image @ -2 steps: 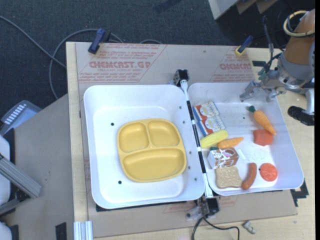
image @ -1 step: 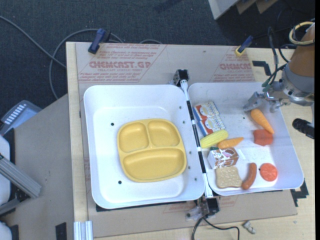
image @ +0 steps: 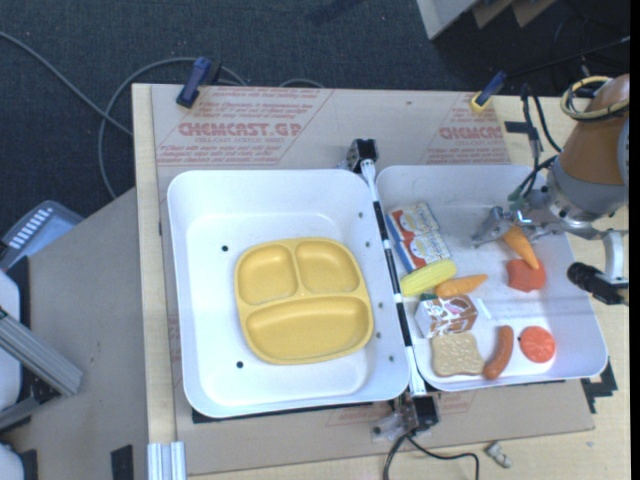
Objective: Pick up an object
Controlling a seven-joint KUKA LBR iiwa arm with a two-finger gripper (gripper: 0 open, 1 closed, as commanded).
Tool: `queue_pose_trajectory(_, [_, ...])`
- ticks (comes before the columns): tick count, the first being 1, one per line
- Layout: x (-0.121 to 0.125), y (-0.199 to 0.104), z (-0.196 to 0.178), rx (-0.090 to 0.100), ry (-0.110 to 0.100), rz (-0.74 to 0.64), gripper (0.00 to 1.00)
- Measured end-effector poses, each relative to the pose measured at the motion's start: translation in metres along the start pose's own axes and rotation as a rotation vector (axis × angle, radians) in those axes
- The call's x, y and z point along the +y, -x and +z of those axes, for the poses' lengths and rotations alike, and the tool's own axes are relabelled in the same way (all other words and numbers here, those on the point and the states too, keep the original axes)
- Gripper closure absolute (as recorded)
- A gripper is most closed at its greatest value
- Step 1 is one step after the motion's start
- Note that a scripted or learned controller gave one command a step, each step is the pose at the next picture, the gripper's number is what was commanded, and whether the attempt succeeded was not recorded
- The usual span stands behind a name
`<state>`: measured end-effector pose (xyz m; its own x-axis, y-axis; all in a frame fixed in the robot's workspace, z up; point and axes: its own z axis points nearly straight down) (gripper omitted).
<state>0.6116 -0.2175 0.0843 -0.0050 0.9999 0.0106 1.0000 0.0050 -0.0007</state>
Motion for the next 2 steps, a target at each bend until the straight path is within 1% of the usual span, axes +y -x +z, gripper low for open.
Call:
queue_pose_trajectory(1, [0.0,0.002,-0.011,-0.007,0.002,0.0,1.0])
queue_pose_trajectory(2, [0.017,-0.074,0.002,-0.007,-0.01,0.004,1.0])
